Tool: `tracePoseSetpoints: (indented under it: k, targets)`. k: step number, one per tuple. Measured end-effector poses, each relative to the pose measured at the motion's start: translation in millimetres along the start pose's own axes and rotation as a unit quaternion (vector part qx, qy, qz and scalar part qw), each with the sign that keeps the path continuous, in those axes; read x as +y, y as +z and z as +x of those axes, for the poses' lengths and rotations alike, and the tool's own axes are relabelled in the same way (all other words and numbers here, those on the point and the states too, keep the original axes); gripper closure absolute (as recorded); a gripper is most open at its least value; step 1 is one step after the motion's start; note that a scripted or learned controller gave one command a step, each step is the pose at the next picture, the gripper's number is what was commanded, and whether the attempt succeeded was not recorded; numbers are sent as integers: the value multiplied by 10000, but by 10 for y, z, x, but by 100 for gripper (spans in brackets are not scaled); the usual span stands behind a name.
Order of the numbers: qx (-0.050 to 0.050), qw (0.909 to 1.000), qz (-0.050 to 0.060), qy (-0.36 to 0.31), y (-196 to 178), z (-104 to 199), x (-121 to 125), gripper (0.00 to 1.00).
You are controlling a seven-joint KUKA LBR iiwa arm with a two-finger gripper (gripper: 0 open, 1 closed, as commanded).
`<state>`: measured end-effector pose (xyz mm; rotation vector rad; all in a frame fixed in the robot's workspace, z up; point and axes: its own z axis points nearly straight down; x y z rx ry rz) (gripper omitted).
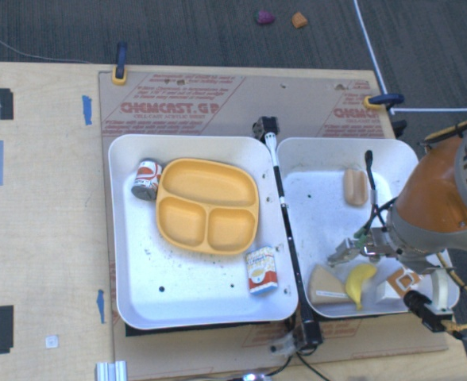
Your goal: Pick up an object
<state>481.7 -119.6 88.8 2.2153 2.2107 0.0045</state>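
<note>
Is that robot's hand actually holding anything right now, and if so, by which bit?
Nothing shows held. The hand hovers in the right bin, just above the banana and the wedge, with neither between its fingers.

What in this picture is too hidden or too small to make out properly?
- Gripper: too small and dark in the camera view to read its state.
- Right bin: the arm covers its right side.
- Can: partly tucked behind the yellow tray.
- Carton: label too small to read.
</note>
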Motion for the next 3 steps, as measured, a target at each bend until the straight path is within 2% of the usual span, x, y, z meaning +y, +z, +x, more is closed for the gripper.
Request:
tracePoseSetpoints:
  k: [1,2,3]
  targets:
    - [-6,10000,-1,8,1,6,0,0]
    - [46,10000,4,-29,-5,-183,15,0]
    - [-45,10000,-47,6,-111,-250,21,100]
